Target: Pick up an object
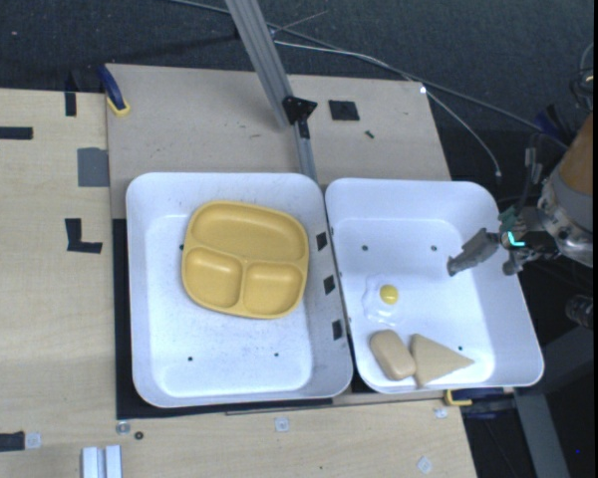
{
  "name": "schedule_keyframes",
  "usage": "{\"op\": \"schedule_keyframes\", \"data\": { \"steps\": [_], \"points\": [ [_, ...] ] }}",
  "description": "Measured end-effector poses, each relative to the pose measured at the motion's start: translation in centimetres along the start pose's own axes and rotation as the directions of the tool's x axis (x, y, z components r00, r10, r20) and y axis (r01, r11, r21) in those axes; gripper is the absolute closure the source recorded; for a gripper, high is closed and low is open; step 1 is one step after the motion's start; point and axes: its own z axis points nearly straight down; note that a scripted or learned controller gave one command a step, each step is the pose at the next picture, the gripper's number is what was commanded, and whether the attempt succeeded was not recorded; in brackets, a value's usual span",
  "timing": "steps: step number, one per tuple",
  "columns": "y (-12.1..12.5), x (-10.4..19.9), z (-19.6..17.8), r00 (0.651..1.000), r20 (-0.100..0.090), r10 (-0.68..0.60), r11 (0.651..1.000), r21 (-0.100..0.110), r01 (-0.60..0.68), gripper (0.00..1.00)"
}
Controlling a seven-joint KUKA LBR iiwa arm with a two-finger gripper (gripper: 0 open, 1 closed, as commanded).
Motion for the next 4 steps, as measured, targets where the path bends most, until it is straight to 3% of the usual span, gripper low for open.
{"op": "schedule_keyframes", "data": {
  "steps": [1,2,4],
  "points": [
    [0.0,0.0,0.0,1.0,0.0,0.0,1.0,0.0,0.0,0.0],
    [-0.3,1.1,5.4,1.0,-0.001,0.0,1.0,0.004,0.0,0.0],
    [0.0,0.2,15.9,1.0,-0.001,0.001,1.0,0.004,-0.001,0.0]
  ]
}}
